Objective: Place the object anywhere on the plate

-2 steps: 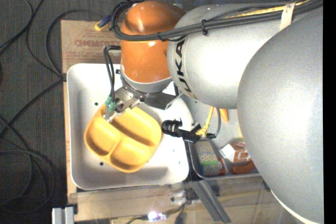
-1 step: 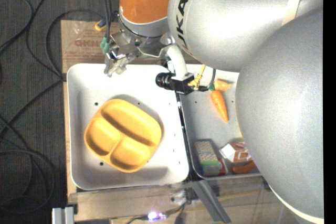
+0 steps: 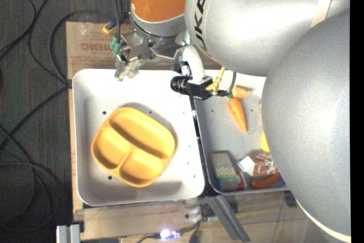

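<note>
A yellow plate with three compartments lies in the left bin, towards its front. My gripper hangs over the far edge of that bin, above and behind the plate, with nothing seen between its fingertips. An orange carrot lies in the right bin, partly under the arm.
At the front of the right bin lie a small green-and-brown box, a white and brown packet and a red piece. The arm covers most of that bin. Cardboard lies behind the left bin. Cables run on the dark floor at left.
</note>
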